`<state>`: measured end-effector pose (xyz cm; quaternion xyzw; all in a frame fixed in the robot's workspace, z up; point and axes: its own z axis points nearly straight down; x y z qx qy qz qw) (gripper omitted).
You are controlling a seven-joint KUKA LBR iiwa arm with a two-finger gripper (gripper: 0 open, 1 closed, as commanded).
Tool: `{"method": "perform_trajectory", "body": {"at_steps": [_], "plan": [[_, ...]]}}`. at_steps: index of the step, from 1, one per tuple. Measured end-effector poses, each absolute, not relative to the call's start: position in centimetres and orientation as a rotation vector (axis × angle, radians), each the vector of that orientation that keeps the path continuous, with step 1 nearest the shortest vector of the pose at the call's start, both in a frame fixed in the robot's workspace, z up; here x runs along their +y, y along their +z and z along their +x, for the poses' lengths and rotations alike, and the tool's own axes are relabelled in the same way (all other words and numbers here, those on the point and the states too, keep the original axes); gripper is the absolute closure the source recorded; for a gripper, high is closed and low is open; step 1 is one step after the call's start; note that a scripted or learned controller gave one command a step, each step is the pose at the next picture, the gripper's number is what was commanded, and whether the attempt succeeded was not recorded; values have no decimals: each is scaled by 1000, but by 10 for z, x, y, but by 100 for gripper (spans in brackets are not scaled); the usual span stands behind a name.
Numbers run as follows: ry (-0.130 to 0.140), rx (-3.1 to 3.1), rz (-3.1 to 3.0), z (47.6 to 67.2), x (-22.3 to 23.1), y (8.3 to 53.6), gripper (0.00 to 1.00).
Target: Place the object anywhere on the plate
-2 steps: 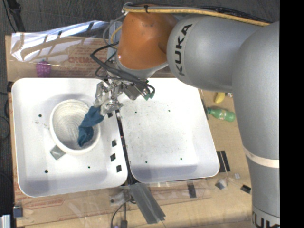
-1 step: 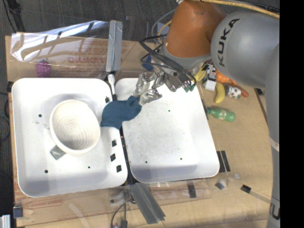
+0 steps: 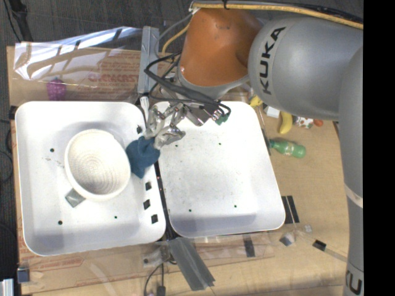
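Note:
A white ridged plate [image 3: 97, 164] lies in the left bin [image 3: 37, 227]. A soft dark-blue object [image 3: 141, 155] hangs at the plate's right rim, over the left bin's right side. Its top corner sits between the metal fingers [image 3: 165, 134] of my gripper [image 3: 158, 134], which is shut on it just above the divide between the bins. The grey arm with its orange band reaches in from the upper right and hides the bins' far edge.
The right bin [image 3: 216, 184] lies below the arm. A small grey piece [image 3: 74, 197] pokes out by the plate's lower left edge. On the bench to the right lie a yellow banana toy [image 3: 284, 123] and a green bottle [image 3: 287, 148]. A purple item [image 3: 57, 90] sits behind the left bin.

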<state>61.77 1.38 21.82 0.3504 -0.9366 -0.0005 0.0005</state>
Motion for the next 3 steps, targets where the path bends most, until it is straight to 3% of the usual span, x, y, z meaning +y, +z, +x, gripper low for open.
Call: {"method": "perform_trajectory", "body": {"at_steps": [1,2,3], "plan": [[-2,-2827,1366,571,82,192,100],[-1,-2782,1459,540,10,192,100],[-1,-2861,1301,610,-22,201,100]]}}
